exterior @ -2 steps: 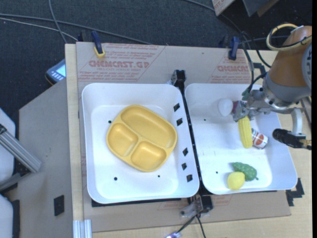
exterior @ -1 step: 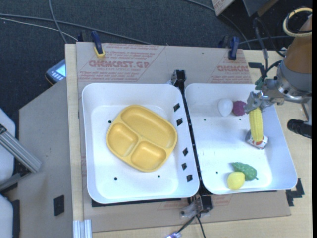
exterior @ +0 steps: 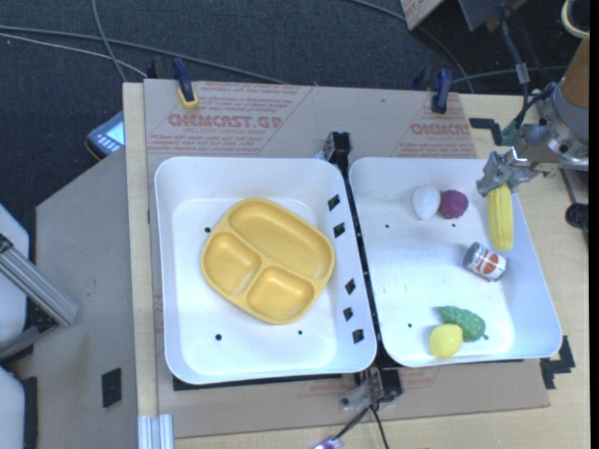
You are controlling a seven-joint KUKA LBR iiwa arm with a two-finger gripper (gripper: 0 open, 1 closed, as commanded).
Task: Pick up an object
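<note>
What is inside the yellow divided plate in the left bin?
The plate in the left bin has three compartments, all showing bare yellow surface, with nothing in them. The bin floor directly under the plate is covered and can't be checked.

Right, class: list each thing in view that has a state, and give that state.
yellow tray: flat in left bin, compartments bare
corn cob: lying lengthwise by right bin's far wall
can: tipped on its side
gripper: above corn's top end
</note>
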